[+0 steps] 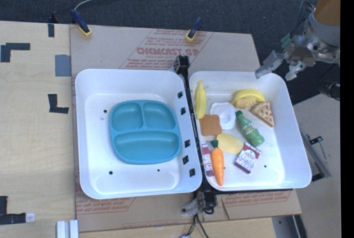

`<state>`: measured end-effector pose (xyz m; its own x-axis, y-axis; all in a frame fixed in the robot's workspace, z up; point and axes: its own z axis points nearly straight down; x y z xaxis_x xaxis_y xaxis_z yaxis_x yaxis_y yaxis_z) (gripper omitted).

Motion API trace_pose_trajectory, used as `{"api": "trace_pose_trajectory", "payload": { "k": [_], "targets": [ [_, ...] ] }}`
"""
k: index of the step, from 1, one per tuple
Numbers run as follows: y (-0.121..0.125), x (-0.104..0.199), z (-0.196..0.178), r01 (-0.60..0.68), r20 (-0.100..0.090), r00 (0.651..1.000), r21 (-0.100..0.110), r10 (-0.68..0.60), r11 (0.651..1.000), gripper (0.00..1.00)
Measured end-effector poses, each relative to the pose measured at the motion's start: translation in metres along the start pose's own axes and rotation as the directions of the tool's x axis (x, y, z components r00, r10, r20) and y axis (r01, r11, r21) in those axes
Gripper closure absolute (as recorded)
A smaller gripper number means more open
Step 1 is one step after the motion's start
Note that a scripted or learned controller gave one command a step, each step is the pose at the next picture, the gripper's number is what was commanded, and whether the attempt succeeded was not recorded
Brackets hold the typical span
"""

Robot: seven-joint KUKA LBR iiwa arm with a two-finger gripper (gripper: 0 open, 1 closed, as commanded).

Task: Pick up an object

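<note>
— On the bench, what takes up the most room?
— Two white bins side by side. The left bin [88,137] bears a blue divided plate [146,131]. The right bin [287,143] holds toy food.
— And the arm?
— The gripper [282,64] hangs above the right bin's far corner, fingers spread, nothing between them.
— Which items lie there?
— A banana [200,99] along the left wall, a green bottle [249,129] mid-bin, a carrot [217,164] near the front, a pizza slice [264,113] beside a yellow piece [247,97], a brown square [210,124], and a small red carton [246,158].
</note>
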<state>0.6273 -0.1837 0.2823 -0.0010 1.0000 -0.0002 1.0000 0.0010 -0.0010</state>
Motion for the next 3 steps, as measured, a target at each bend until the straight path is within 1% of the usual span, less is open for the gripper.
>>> {"api": "trace_pose_trajectory", "payload": {
  "k": [1,2,3],
  "targets": [
    [0.009,0.018,0.164,0.001,-0.001,1.000,0.004,-0.001,1.000,0.00],
    [-0.033,0.059,0.196,0.000,0.001,1.000,-0.003,0.000,1.000,0.00],
    [0.020,0.073,0.196,-0.001,0.005,1.000,-0.004,0.001,1.000,0.00]
  ]
}}
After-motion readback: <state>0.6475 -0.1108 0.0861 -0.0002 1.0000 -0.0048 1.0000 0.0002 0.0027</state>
